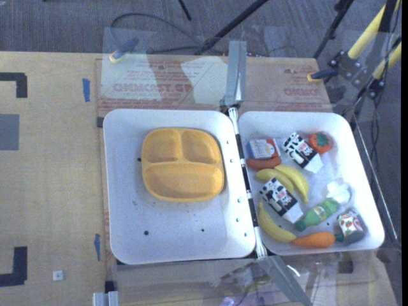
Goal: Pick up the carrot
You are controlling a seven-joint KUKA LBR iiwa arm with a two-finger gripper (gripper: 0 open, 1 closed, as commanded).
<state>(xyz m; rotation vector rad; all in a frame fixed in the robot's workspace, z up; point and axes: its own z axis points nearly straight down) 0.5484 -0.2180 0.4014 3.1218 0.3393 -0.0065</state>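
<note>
— In what pose is the arm at this moment?
— I cannot tell. Its pose cannot be read here.
— And the hand?
— The same. I cannot tell its place or its state.
</note>
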